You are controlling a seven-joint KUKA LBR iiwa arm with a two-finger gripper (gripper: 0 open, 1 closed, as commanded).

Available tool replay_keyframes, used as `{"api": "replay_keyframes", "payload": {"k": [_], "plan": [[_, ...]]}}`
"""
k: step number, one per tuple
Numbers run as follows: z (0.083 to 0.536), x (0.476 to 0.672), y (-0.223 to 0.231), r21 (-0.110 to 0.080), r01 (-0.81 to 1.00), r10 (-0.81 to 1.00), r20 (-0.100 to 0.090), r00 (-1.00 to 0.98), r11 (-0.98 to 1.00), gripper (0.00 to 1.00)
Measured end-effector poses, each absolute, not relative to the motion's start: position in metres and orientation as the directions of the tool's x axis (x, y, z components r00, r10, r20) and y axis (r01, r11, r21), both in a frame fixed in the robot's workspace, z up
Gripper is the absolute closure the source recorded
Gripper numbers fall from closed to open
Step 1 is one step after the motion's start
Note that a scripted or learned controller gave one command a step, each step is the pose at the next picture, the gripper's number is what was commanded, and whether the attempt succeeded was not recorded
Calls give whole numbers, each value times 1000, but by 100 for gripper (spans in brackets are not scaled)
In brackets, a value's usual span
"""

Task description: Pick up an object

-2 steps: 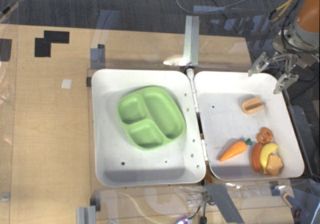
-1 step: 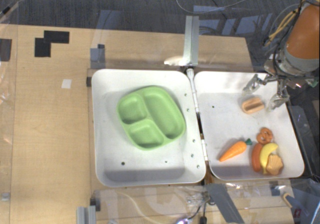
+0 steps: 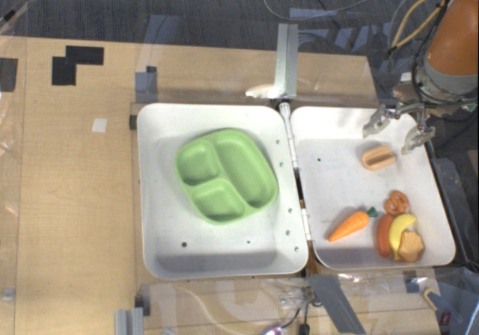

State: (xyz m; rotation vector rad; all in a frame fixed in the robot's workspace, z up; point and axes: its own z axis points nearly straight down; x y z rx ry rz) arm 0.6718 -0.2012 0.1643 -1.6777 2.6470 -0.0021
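Arm [image 3: 455, 42] comes in at the right edge: fat rounded orange section, glossy, with a grey ring below it at the wrist. Under that sits a darker, narrower collar. Yellowish hose and a black cable loop off the top left of the orange part; a thin black wire runs away across the dark floor. Gripper [image 3: 397, 131] is bare metal, silver-grey, two slim fingers [image 3: 373, 125] with angled tips, small brackets and hardware at the base.

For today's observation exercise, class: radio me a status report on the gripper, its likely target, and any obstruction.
Gripper open, above right bin, holding nothing. Hot dog toy just below it, lying apart. Carrot and other toys clustered nearer the front; nothing blocking.
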Motion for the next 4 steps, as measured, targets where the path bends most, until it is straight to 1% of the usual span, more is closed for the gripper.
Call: {"api": "replay_keyframes", "payload": {"k": [1, 2, 3, 4], "plan": [[138, 598, -205, -1, -964, -964, -3, -268, 268, 0], [241, 589, -194, -5, -893, -893, -5, -451, 451, 0], [156, 657, -203, -2, -945, -945, -5, -328, 328, 0], [141, 671, -205, -6, -981, -981, -4, -194, 194, 0]]}}
